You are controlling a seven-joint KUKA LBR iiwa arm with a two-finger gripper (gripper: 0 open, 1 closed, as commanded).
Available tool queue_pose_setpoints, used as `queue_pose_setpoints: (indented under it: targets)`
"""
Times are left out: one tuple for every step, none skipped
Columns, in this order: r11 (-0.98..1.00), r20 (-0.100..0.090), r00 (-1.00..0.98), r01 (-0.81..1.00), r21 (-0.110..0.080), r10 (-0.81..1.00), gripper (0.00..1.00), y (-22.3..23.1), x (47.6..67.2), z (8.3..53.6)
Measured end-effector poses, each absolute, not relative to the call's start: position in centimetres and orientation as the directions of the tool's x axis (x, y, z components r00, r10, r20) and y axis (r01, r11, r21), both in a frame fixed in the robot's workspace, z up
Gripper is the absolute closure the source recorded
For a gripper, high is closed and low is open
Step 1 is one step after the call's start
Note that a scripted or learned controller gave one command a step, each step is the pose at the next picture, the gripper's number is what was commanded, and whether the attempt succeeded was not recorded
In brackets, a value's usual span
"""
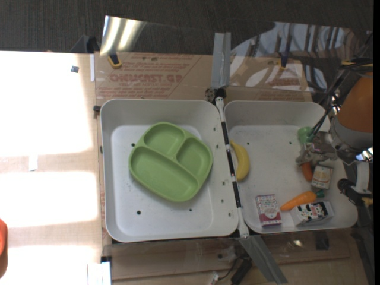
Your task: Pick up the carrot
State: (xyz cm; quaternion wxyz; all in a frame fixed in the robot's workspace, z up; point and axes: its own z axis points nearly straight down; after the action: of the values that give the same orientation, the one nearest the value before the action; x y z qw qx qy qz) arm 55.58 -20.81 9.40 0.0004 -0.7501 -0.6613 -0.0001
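A grey robot arm with an orange band reaches into the right-hand shallow white plastic bin (273, 114) from the right, and its metal two-finger claw (313, 154) hangs low over that bin's right side; whether it is released or clenched cannot be told, because the metal parts blur together there. The task's thing, a small orange tapered carrot (298, 200), lies flat on the bin floor just below the claw and slightly to its left, pointing slantwise, apart from the claw. It is crowded: a small white printed carton (312, 212) sits just beside its thick end, and a pink-and-white printed box (268, 210) stands just beside its thin tip. Directly under the claw is a reddish-orange item (306, 171), next to a small tan labelled can (322, 176), and a green leafy piece (306, 134) lies just above the claw. A yellow banana (240, 160) rests well to the claw's left against the bin wall. Further left, the other white bin (113, 177) holds a green three-section plastic plate (171, 161). The likely risk is that the claw closes on the reddish item beneath it instead of the carrot, since the colours are alike. Another is that a descent onto the carrot strikes the carton or box, nudging the carrot away or pinching a neighbour with it.
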Motion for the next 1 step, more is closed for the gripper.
queue_pose_setpoints:
  targets:
    - [-0.227, -0.002, 0.227, 0.974, -0.002, 0.974, 1.00, -15.23, 54.64, 26.25]
